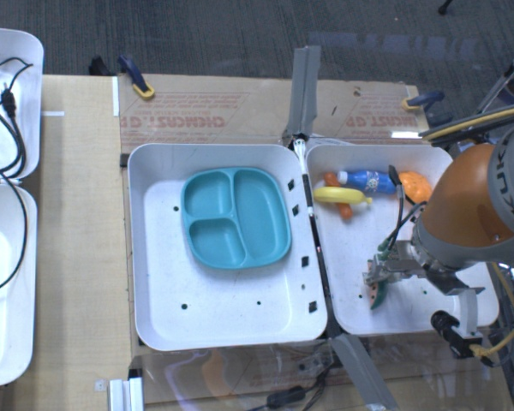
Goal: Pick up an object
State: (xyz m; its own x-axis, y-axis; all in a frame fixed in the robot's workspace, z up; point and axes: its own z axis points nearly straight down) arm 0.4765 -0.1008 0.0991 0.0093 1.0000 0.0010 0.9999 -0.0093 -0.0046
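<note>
Where the arm's orange band fills the right side of my view, I can see the gripper point(379, 282) low over the floor of the right bin point(351, 306), with a small green and orange object point(376, 296) right at its tip, though I cannot tell whether it is held or how wide the tool stands. Along that bin's far side lie a banana point(338, 195), a blue and white bottle point(366, 179) and an orange item point(415, 185). The left bin point(154, 289) holds a teal divided plate point(236, 217).
</note>
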